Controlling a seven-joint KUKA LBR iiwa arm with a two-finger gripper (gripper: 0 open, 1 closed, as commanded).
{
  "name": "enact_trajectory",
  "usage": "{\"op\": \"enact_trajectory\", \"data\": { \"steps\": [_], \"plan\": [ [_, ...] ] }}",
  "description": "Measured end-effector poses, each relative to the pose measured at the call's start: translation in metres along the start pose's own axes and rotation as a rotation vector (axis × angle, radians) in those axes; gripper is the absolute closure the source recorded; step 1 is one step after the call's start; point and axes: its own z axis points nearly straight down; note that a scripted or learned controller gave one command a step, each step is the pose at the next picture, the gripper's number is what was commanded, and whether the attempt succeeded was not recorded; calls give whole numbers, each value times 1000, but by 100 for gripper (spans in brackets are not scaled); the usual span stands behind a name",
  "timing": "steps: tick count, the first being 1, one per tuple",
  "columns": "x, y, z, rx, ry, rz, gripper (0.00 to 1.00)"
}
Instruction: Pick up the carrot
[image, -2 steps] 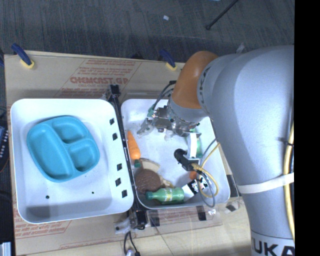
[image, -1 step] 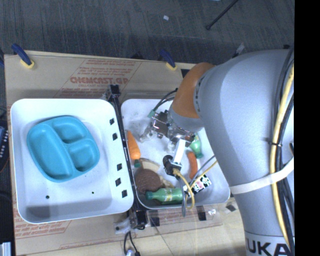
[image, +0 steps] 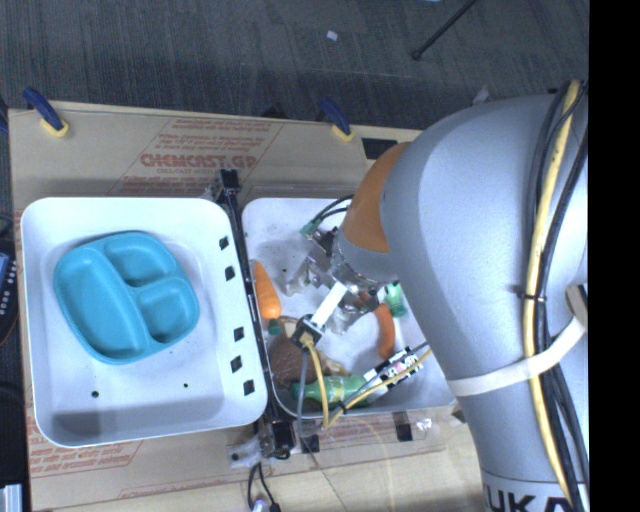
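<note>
The carrot (image: 265, 290) is orange and slim. It lies in the right bin (image: 268, 222), along the bin's left wall, pointing from back to front. My gripper (image: 312, 274) hangs low over the middle of the right bin, just to the right of the carrot and apart from it. I see nothing held in it. The arm's large grey body covers most of the bin's right half.
The left bin (image: 60, 400) holds a blue divided plate (image: 125, 293). In the right bin there are also an orange piece (image: 384, 331), a brown lump (image: 287, 361), a green item (image: 337, 389) near the front wall and a teal bit (image: 395, 297).
</note>
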Motion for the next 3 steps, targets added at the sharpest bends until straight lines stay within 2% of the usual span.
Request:
{"op": "enact_trajectory", "data": {
  "steps": [1,2,3],
  "plan": [
    [52,46,-3,-6,6,150,0],
    [55,43,-13,5,0,130,100],
    [25,24,-143,-11,11,322,100]
  ]
}}
